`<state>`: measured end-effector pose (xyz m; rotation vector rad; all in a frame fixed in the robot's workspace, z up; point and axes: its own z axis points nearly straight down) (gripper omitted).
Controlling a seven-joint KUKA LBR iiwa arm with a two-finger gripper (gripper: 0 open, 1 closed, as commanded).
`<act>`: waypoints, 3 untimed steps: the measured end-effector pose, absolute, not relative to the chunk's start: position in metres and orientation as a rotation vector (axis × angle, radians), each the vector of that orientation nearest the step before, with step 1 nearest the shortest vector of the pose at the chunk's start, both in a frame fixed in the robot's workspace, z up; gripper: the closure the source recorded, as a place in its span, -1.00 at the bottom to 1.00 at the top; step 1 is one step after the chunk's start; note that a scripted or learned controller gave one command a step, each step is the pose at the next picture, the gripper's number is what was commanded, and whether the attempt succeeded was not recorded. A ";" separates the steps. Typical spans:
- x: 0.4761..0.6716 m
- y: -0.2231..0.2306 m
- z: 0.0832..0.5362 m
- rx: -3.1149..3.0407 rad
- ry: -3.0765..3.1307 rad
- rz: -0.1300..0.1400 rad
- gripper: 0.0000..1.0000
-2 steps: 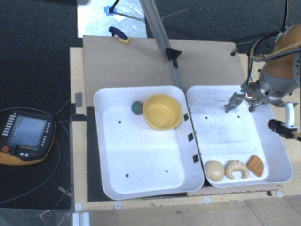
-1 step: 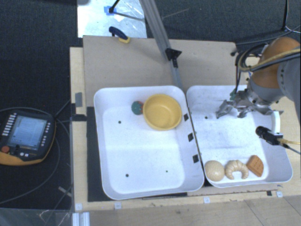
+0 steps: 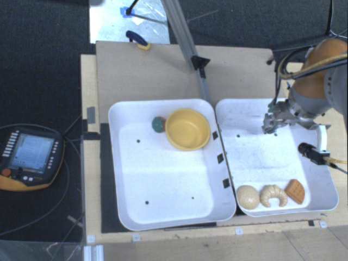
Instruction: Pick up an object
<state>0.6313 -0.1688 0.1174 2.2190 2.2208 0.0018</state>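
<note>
Landmark: the right bin (image 3: 255,156), the white tray nearer the arm; all places below are given against it.

Candidates: three small food-shaped items lie in a row along the right bin's near edge: a pale round bun (image 3: 248,197), a curved croissant (image 3: 274,195) and a brown cracker (image 3: 295,191). The bun and croissant sit just beside each other; the cracker is close to the croissant, perhaps touching.

Other things: a yellow bowl (image 3: 187,129) and a small green ball (image 3: 158,124) sit in the left bin (image 3: 163,200), beyond the right bin's left wall, the ball touching the bowl's rim.

Arm pose: the grey arm (image 3: 318,86) with its orange band leans in over the right bin's far right corner, wrist angled down.

Jaws: the gripper (image 3: 270,125) hangs over the far part of the right bin, well apart from the row of food. Nothing shows between the jaws; how wide they stand I cannot tell.

Step in hand: judged as the approach, with nothing grasped yet.

Doing it well: the bun at the row's left end looks the easiest target, with bare floor on three sides. Come straight down, centre over it, and close across its narrow width, keeping clear of the croissant and the near wall.
</note>
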 end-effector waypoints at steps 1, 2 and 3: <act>0.631 -0.159 0.167 2.217 2.220 0.005 1.00; 0.632 -0.159 0.221 2.217 2.219 0.005 1.00; 0.618 -0.101 0.224 2.216 2.227 0.003 1.00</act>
